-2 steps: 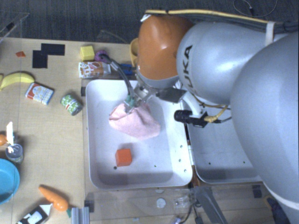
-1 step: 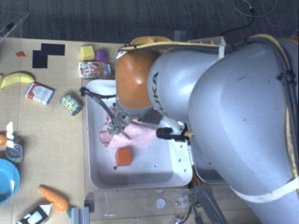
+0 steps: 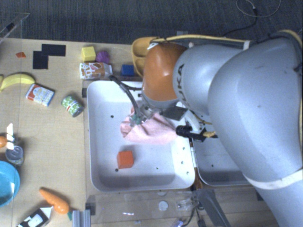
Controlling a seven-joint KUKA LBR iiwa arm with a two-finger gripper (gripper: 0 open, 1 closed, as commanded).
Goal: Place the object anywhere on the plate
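Over the left white bin (image 3: 102, 126), the gripper (image 3: 137, 118) presses into a pink cloth (image 3: 149, 131), likely to pinch it (whether it has closed I cannot tell). An orange cube (image 3: 125, 159) lies below-left; the blue plate (image 3: 7, 186) sits far left on the counter (image 3: 47, 150).

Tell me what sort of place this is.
Likely a robot manipulation lab: a KUKA arm over a white bin on a bench strewn with toy food, like a banana and carrot.
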